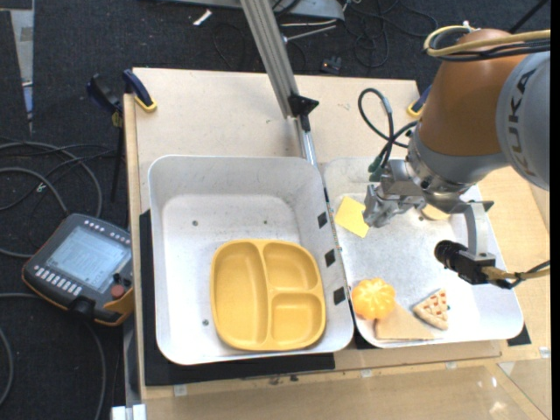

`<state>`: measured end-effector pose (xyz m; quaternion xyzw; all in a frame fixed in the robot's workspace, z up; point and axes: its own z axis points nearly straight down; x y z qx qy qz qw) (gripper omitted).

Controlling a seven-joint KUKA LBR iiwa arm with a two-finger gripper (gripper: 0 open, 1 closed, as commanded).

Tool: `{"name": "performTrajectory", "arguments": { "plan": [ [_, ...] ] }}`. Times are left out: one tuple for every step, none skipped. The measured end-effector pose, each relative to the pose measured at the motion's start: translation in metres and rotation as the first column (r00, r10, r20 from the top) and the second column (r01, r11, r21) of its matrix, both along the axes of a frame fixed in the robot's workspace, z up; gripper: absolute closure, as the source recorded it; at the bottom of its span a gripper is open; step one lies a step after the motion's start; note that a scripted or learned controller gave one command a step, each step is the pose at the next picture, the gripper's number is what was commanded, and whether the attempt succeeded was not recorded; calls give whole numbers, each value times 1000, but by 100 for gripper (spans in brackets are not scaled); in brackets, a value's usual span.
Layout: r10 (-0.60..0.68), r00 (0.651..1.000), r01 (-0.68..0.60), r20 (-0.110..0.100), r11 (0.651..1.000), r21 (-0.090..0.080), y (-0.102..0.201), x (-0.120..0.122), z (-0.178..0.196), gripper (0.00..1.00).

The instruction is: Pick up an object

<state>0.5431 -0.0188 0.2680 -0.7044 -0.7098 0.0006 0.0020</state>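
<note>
Hovering my hand (378,210) beside the yellow wedge (352,217); grip state I cannot tell. It looks light, soft; I'd pinch its edges.

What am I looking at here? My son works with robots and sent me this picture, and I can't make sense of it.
It is one picture, taken by a camera fixed above a bench, looking down at a slant. The grey and orange machine reaching in from the right is a robot arm. Its gripper hangs over the right white bin, beside a yellow square piece. That bin also holds an orange toy fruit, a toy pizza slice and a tan flat piece. The left white bin holds a yellow divided tray.
</note>
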Motion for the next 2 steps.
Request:
{"name": "performTrajectory", "arguments": {
  "plan": [
    [2, 1000, -2, 0, 1000, 0, 60, -11, -17, 100],
    [0, 1000, 0, 0, 1000, 0, 108, -26, -33, 100]
  ]
}}
